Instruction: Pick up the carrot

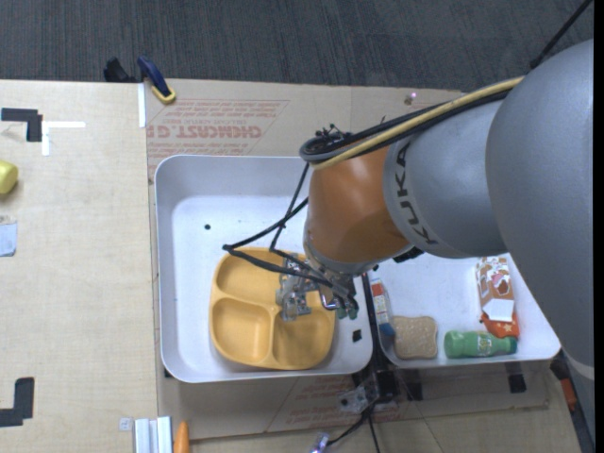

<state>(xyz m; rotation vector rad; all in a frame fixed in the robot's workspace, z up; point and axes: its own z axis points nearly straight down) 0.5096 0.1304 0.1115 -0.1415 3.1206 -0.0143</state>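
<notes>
We log the claw (304, 298) over the yellow plate (241, 324); its state we cannot tell. An orange tip (180, 433), possibly carrot, lies at 7 o'clock, well apart.

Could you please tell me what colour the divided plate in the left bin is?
The divided plate is yellow-orange, seen in the camera view.

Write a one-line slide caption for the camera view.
KUKA arm's gripper hovers over a yellow divided plate in the left bin; bread slice and green bottle lie in the right bin.

Two white bins (179, 253), one yellow plate (241, 319), one green bottle (479, 344).
</notes>
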